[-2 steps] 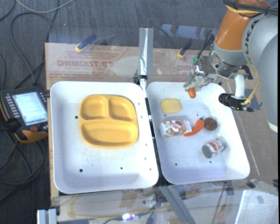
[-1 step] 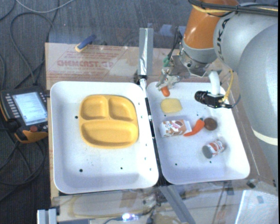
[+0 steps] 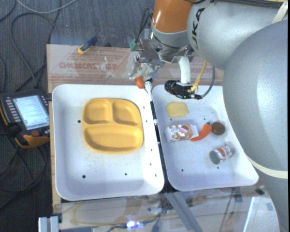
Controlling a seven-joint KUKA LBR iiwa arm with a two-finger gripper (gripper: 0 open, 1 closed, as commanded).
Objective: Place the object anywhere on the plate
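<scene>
A yellow plate (image 3: 112, 124) with three compartments lies in the left bin (image 3: 67, 168), toward its back. My gripper (image 3: 141, 79) hangs over the back rim where the two bins meet, just right of and behind the plate. A small orange-red object (image 3: 140, 83) shows between its fingertips, held above the bin rim. The grey arm with its orange band (image 3: 171, 8) reaches in from the upper right.
The right bin (image 3: 208, 178) holds a pale yellow disc (image 3: 177, 109), a red-and-white packet (image 3: 180, 132), an orange carrot (image 3: 201, 133), a brown round piece (image 3: 217, 128) and a small can (image 3: 221, 153). A pendant (image 3: 24, 112) lies left of the bench.
</scene>
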